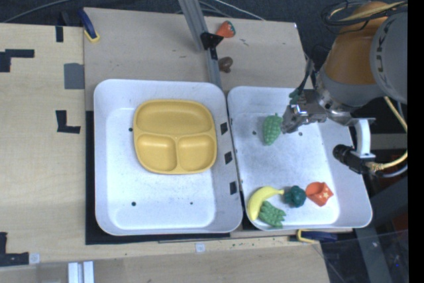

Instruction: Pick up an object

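While the gripper (291, 121) hangs low in the right bin (344, 209), mid-right of frame, green toy (271, 129) lies just left of it, long axis roughly vertical; jaw state: cannot tell.

Arm (371, 56): you see it entering from the right edge, grey housing with the orange band facing up.
Wrist: bent downward and leftward, a black fitting hanging off its near side.
Gripper (292, 117): at the arm's left end, set low and pointing left.
Grip state: you cannot judge it from this slant; the tip is too small and dark.
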`<control>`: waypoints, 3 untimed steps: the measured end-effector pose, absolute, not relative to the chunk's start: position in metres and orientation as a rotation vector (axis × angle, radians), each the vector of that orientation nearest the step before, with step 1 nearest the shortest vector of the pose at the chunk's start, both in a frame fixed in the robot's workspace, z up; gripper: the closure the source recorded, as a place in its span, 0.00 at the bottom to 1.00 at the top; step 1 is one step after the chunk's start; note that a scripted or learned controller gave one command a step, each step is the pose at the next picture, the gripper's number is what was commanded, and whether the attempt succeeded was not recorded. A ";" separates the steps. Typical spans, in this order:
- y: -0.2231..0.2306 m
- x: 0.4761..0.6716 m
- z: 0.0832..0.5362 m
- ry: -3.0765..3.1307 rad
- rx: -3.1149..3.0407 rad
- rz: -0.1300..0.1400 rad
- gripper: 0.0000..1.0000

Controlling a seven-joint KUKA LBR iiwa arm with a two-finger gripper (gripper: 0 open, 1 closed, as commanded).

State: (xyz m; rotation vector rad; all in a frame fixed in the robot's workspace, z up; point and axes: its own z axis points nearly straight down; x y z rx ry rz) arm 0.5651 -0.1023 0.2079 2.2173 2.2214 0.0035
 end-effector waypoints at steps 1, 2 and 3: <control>-0.060 0.551 0.220 2.226 2.220 -0.001 1.00; -0.011 0.523 0.218 2.231 2.218 -0.003 1.00; 0.033 0.503 0.225 2.232 2.217 -0.002 1.00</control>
